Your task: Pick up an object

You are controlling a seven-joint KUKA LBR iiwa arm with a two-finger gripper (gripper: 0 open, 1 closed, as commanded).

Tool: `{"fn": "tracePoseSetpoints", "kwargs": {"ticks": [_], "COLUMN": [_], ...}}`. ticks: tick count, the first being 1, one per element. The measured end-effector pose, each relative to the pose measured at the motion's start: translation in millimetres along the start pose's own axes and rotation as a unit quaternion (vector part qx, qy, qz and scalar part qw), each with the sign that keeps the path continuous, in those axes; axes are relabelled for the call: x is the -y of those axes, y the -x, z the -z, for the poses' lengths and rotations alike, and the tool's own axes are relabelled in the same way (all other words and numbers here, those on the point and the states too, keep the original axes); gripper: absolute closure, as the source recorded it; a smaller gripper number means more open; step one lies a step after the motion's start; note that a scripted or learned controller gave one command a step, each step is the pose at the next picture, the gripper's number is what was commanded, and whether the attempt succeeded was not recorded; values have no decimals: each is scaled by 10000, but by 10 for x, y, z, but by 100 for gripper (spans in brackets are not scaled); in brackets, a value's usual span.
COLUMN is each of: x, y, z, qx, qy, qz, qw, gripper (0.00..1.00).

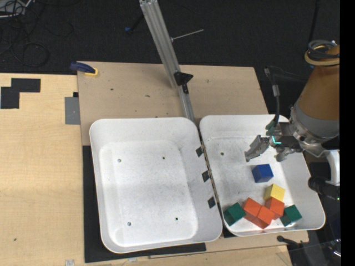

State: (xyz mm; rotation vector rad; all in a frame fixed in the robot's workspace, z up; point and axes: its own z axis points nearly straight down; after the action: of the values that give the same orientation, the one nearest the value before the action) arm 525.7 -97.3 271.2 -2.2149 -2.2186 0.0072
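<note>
Orange blocks (260,210) crowd the right bin's (233,132) near corner, while the blue cube (262,173), small, stiff, likely light, sits apart just below the tool (266,147), its fingers spread, flat opposite faces offering grip.

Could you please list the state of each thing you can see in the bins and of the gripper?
gripper: open, holding nothing, above the blue block
blue block: lying loose, apart from the pile
yellow block: resting on the pile
orange blocks: clustered, touching
green blocks: flanking the pile
</note>
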Motion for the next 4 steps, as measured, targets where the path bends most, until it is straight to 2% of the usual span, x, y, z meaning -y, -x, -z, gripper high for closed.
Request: {"fn": "tracePoseSetpoints", "kwargs": {"ticks": [1,2,4], "x": [-4,-1,96], "y": [20,29,62], "z": [21,-416,-1697], "qx": [3,0,-5], "qy": [26,-4,-15], "qz": [-28,-12,-13], "qw": [10000,10000,10000], "gripper": [0,0,0]}}
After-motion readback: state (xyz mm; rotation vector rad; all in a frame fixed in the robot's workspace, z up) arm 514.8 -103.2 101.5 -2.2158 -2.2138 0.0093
